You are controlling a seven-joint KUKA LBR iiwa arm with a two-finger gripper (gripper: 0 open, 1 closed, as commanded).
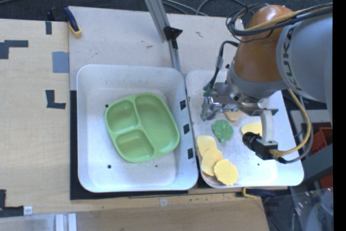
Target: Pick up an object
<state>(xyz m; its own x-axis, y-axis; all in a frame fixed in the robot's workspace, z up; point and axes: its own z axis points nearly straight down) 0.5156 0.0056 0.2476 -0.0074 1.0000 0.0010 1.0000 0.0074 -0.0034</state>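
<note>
Reaching is the step in hand: jaws point(212, 110) are hanging low in the right bin point(281, 170) (spread untellable), needing descent onto the green piece point(222, 130).

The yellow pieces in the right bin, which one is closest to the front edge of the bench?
The round yellow piece at the bottom of the overlapping row, below the green piece; the other yellow pieces lie further back.
</note>
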